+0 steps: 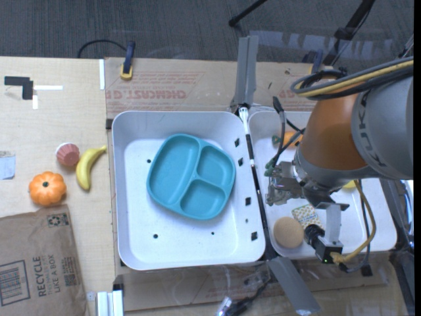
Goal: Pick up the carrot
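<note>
A small patch of orange, which looks like the carrot (288,139), shows in the right bin (260,150) near its far left corner. The arm's orange band and wrist hide most of it. My gripper (281,188) hangs low over the middle of the right bin, in front of that orange patch. The wrist covers much of the gripper from above.
In the right bin a tan round object (287,232) lies near the front, a speckled piece (304,214) beside it, and a yellow bit (349,185) further right. The left bin (131,242) holds a blue divided plate (191,176). A banana (87,166), pumpkin (47,188) and pink cupcake (68,155) sit on the bench at left.
</note>
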`<state>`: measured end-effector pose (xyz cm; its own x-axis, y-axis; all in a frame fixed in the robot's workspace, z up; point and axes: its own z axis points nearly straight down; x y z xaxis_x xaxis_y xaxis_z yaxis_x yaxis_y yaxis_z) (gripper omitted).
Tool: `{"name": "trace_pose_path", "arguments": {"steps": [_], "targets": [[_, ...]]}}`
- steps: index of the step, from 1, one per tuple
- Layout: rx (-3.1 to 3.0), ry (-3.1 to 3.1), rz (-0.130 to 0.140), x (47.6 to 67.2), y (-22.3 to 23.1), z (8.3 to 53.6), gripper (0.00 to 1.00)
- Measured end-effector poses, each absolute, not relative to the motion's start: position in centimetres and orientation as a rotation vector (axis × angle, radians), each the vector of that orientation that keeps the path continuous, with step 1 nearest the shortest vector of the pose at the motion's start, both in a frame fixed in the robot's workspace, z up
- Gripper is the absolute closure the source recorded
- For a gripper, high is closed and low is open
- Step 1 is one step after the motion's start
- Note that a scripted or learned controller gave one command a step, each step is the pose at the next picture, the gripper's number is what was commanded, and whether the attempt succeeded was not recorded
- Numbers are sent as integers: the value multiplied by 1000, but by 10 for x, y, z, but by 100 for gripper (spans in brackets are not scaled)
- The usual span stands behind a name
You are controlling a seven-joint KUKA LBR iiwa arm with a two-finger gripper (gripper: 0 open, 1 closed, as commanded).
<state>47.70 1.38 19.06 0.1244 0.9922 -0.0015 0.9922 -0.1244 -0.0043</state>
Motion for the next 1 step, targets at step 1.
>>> {"name": "trace_pose_path", "arguments": {"steps": [1], "targets": [[-2357,-2074,9,478,13,199,100]]}}
